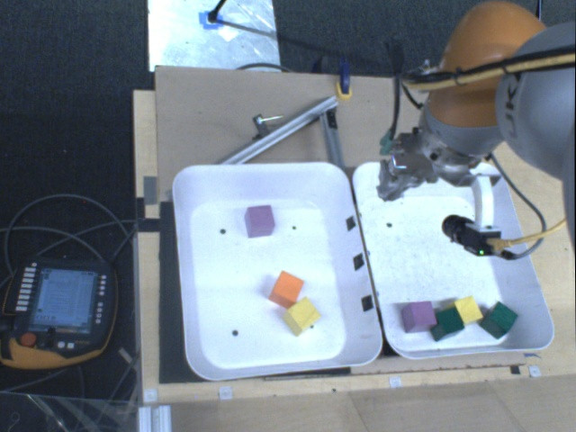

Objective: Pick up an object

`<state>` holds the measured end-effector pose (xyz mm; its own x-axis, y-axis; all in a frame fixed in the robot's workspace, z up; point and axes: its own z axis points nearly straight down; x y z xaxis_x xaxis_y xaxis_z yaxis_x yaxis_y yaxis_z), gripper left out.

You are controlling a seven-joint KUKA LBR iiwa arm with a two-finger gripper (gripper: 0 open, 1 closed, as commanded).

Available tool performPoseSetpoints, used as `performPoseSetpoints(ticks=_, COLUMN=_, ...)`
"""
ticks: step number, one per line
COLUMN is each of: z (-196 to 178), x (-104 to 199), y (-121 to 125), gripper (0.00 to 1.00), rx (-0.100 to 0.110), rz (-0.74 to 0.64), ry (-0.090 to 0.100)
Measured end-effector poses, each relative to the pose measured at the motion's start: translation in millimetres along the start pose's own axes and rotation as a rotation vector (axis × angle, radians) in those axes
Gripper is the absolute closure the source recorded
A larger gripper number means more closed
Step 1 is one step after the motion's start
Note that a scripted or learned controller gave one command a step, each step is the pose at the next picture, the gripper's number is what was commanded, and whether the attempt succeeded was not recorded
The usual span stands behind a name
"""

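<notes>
The left bin (pixel 193 268) holds a purple cube (pixel 259 220), an orange cube (pixel 287 287) and a yellow cube (pixel 302 315) touching the orange one. Along the near wall of the right bin (pixel 531 282) lie a purple cube (pixel 418 315), a dark green block (pixel 446 323), a yellow cube (pixel 468 310) and another green block (pixel 499 319). My gripper (pixel 393 184) hangs over the far left corner of the right bin, well away from those blocks, with nothing visible between its fingers.
A metal bar (pixel 283 127) lies slanted on the board behind the left bin. A black camera module (pixel 463 232) on the wrist hangs over the right bin's middle. A teach pendant (pixel 56 306) lies left of the bench.
</notes>
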<state>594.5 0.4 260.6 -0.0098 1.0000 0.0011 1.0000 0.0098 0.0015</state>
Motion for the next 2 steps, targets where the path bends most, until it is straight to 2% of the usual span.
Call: performPoseSetpoints(ticks=2, z=4.3, x=90.1, y=50.3, gripper=1.0, rx=-0.002, rz=0.0, ry=0.001)
